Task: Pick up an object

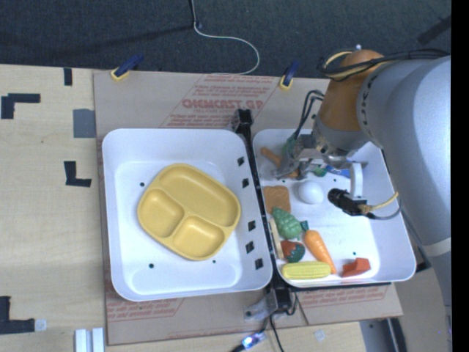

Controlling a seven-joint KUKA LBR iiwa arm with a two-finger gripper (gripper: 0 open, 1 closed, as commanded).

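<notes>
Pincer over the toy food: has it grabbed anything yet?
Not that I can see. The pincer is low at the back of the right bin, among the toys. The egg, carrot and corn lie on the floor. The grab and lift are left.

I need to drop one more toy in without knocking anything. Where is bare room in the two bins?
Left bin: bare floor rings the yellow tray, widest along the near edge and left corners. Right bin: a bare patch lies right of the carrot, between the egg and the red piece. Its left side and far end, under the gripper, are crowded.
</notes>
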